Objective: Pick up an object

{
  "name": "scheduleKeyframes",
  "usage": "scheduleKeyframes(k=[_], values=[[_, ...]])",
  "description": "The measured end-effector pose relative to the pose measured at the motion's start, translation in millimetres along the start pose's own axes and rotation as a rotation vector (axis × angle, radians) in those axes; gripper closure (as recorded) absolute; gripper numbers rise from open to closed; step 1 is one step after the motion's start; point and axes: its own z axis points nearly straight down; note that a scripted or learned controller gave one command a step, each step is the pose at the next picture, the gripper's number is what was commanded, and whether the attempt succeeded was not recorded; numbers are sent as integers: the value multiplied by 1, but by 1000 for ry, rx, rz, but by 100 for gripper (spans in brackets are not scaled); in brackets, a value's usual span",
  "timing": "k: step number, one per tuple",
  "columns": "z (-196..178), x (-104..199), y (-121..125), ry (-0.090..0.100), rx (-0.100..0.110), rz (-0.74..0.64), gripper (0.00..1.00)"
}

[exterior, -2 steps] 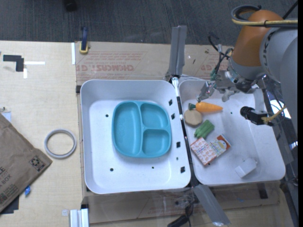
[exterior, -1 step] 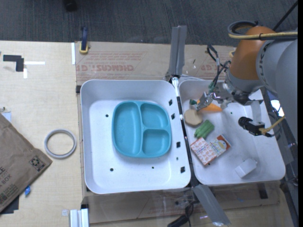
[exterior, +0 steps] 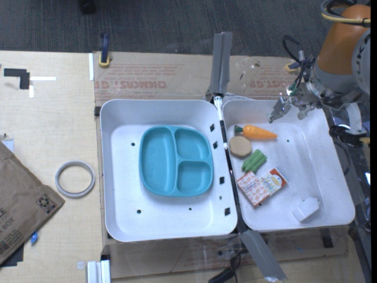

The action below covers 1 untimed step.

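Right bin (exterior: 330, 175): carrot (exterior: 259, 132) lies just left of tool (exterior: 288, 108).

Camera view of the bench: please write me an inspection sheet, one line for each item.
Surface: wooden bench bearing left white bin and right white bin.
Job's things: in right bin, orange toy carrot, round tan disc, green toy vegetable, printed small packet, white block.
Clutter: teal divided plate in left bin; tape ring, brown cardboard on bench.
Grippers: gripper above right bin's far edge, holding nothing.
Cables: black cables by wrist.
Surroundings: dark floor.
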Motion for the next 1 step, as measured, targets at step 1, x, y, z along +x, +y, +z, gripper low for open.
scheduleKeyframes(k=[1], values=[[70,58,9,1,-1,37,0]])
